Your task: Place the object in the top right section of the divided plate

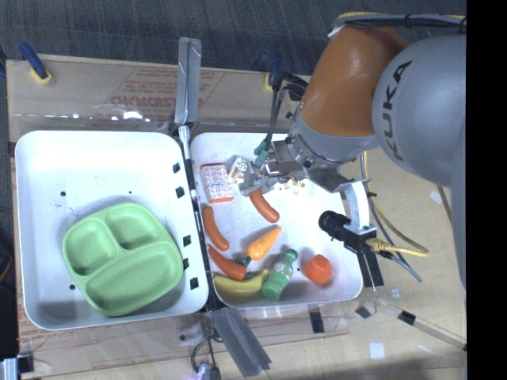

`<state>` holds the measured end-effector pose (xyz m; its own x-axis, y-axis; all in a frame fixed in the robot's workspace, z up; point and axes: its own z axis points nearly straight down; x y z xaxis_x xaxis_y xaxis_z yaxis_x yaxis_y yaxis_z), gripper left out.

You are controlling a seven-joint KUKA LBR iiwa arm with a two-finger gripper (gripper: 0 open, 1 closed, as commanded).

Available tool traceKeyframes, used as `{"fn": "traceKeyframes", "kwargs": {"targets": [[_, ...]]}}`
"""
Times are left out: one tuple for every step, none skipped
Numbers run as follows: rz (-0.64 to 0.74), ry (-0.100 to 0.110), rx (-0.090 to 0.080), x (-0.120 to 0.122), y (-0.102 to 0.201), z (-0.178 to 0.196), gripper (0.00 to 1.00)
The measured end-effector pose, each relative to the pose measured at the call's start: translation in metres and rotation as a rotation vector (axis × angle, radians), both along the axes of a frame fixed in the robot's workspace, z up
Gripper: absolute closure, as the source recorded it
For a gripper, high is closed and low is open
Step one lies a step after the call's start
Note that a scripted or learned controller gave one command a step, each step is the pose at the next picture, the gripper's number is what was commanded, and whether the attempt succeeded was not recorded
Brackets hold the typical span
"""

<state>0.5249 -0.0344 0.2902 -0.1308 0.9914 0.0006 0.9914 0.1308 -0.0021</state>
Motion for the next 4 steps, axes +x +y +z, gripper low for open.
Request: {"fn": "traceKeyframes", "kwargs": {"targets": [[-0.085, 0.004, -0.002, 0.017, 0.104, -0.1, 1.0], [-0.424, 0.001, -0.001, 0.038, 0.162, -0.085, 1.0], [-0.321, 0.003, -0.002, 0.001, 0.142, -0.121, 1.0], [-0.398, 0.001, -0.002, -0.011, 0.122, -0.099, 1.0]]}}
